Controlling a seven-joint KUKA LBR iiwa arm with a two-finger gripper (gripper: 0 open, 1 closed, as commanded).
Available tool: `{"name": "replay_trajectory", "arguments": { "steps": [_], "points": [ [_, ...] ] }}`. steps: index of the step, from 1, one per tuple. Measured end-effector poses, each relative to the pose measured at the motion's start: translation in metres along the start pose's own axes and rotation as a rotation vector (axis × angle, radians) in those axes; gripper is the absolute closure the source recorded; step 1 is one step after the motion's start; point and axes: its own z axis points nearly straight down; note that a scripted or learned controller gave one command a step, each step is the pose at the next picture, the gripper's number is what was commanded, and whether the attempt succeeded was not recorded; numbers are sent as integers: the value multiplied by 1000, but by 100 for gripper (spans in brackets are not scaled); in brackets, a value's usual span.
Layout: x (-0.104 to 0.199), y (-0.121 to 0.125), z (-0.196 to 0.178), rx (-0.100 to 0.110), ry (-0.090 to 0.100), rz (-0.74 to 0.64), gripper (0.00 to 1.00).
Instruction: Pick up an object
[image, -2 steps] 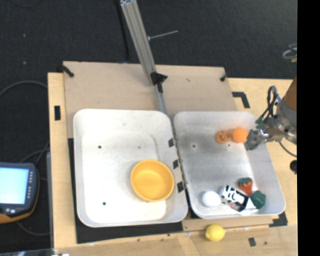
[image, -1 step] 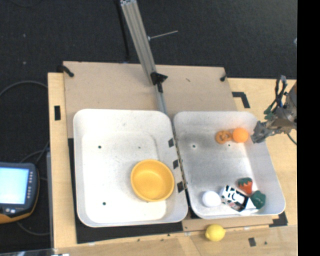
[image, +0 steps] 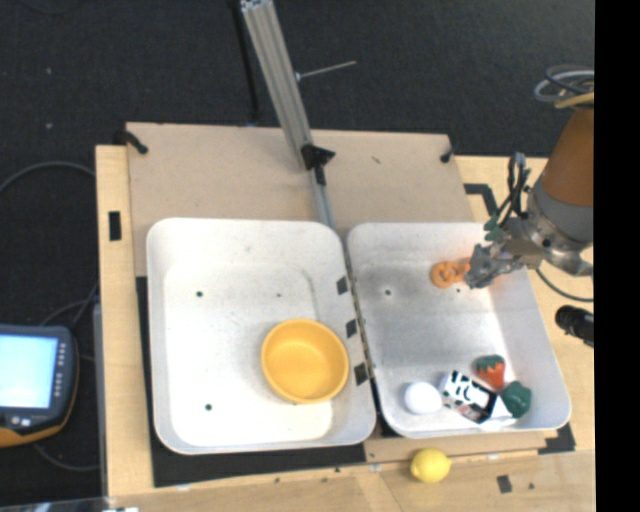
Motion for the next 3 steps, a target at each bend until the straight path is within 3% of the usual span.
{"name": "replay_trajectory", "arguments": {
  "steps": [3],
  "points": [
    [135, 27, 20, 3, 1, 1, 100]
  ]
}}
